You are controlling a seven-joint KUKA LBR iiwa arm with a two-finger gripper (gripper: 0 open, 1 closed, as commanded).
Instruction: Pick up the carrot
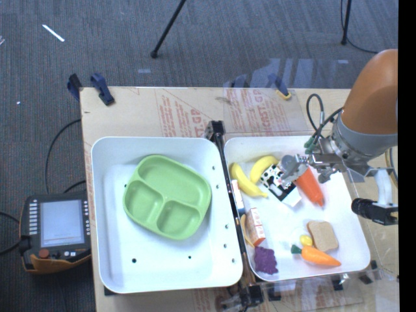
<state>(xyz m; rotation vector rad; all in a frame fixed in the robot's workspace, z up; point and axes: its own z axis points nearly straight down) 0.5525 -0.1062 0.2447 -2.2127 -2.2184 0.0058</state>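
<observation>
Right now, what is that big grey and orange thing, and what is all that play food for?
That is a robot arm, seen by one camera looking down from above. It reaches in from the right, and its gripper is its pinching hand. Below are two white bins. The left bin holds a green plate. The right bin holds toy food: bananas, a bread slice, purple grapes and two carrots. One carrot lies right beside the gripper; the other carrot sits near the corner. I cannot tell if anything is gripped.

The gripper [290,171] is too small and blurred to tell how its jaws stand. It covers a part of the banana [262,168]. The bench [162,112] is cut at the picture's bottom edge.
</observation>
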